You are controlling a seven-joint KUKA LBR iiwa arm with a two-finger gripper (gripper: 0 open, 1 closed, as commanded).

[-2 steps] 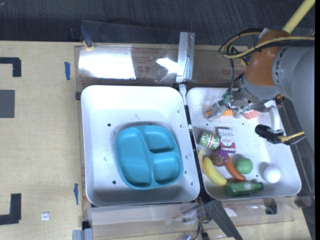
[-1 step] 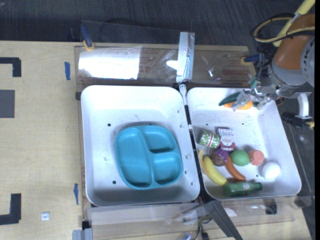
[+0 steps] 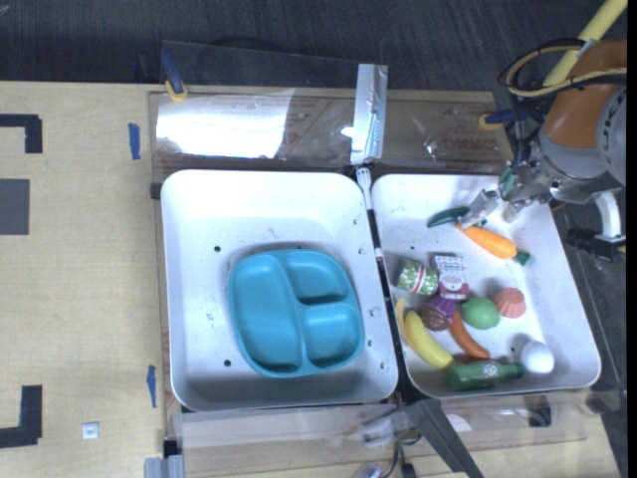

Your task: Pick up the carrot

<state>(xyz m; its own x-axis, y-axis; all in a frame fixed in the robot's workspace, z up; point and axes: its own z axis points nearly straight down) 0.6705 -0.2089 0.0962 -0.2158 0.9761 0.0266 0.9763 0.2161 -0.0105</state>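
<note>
The carrot [image 3: 487, 241] is orange with a small green tip at its right end. It lies slanted in the back part of the right bin [image 3: 577, 307]. My gripper [image 3: 502, 193] hangs over the bin's back right corner, just behind the carrot and a little to its right. Nothing shows in its grasp. The grey arm with its orange band [image 3: 582, 108] reaches in from the upper right.
A dark green piece [image 3: 448, 216] lies just left of the carrot. Nearer the front of the right bin sit a small can [image 3: 418, 278], a banana [image 3: 425, 340], a green ball [image 3: 480, 313], an orange stick [image 3: 468, 339], a green bottle [image 3: 484, 371] and a white egg [image 3: 537, 358]. The left bin [image 3: 189, 267] holds a blue divided tray [image 3: 296, 311].
</note>
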